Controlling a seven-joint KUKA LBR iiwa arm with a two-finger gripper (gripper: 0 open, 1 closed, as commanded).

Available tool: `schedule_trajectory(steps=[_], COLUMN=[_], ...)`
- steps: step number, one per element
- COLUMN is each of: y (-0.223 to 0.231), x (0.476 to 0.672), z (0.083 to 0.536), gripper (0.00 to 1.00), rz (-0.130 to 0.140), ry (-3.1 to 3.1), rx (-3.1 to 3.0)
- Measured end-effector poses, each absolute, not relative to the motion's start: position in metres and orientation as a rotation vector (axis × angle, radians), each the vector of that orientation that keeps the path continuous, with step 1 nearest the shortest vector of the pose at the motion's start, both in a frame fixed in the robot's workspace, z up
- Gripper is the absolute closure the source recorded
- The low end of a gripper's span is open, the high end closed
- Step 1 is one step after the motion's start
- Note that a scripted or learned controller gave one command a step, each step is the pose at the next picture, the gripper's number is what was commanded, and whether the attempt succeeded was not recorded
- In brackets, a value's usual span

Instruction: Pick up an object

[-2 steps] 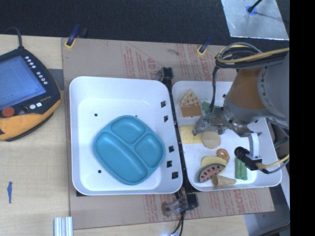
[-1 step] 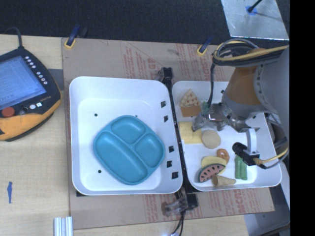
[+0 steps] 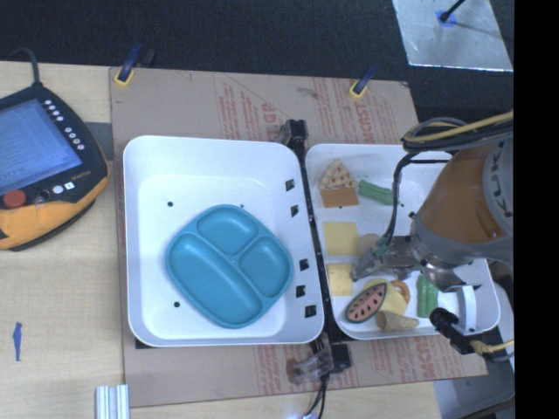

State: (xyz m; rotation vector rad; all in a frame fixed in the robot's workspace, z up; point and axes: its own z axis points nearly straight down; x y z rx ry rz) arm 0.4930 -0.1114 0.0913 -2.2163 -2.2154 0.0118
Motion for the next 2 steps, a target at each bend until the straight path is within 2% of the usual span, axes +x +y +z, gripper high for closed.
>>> schedule_trajectory(steps=[1,2], y=[-0.111,-0.111], x=[0.535,0.533], z=[0.092,0.102], gripper=[0.0,1.0], rz=[0.0,0.004], ry=[-2.227,-2.225], rx=[-2.218,-2.214])
